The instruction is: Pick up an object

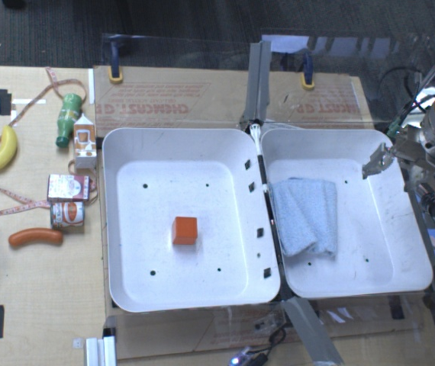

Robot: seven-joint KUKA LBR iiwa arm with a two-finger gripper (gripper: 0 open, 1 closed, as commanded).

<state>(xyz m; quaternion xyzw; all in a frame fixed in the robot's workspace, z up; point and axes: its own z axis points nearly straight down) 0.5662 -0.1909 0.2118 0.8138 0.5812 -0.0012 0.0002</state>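
Observation:
A small orange-red cube rests on the floor of the left bin, slightly below its middle. A folded grey-blue cloth lies in the left half of the right bin. My gripper hangs over the upper right part of the right bin, near its right wall. It is to the right of and above the cloth, apart from it, and far from the cube. Nothing shows in it.
On the bench left of the bins lie a banana, a green bottle, a small carton, a box, a can and a sausage. A metal divider rises behind the bins.

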